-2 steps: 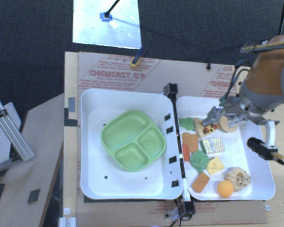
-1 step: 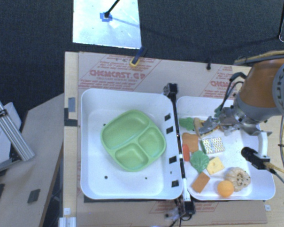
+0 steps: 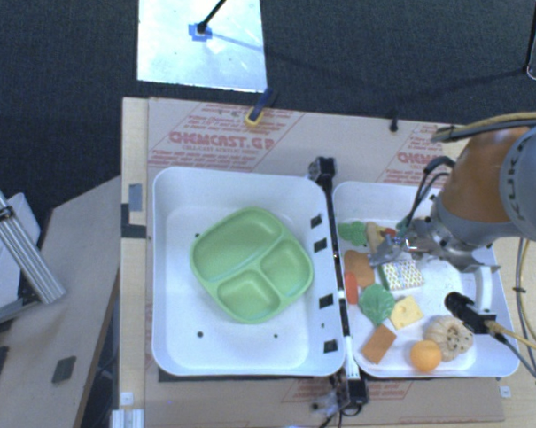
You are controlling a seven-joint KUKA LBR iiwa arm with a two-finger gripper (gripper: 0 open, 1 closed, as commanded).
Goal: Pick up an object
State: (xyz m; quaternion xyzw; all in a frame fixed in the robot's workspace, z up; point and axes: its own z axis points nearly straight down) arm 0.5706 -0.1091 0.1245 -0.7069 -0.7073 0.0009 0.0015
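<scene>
Toys fill the right bin: orange ball, yellow wedge, green leafy bit, checkered block; hand hovers just above them; can't tell its grip.

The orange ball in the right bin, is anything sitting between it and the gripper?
Yes. The gripper is near the bin's far-left side, while the round orange ball lies by the near rim. Between them sit a checkered block, a yellow cheese-like wedge and a green leafy piece.
</scene>
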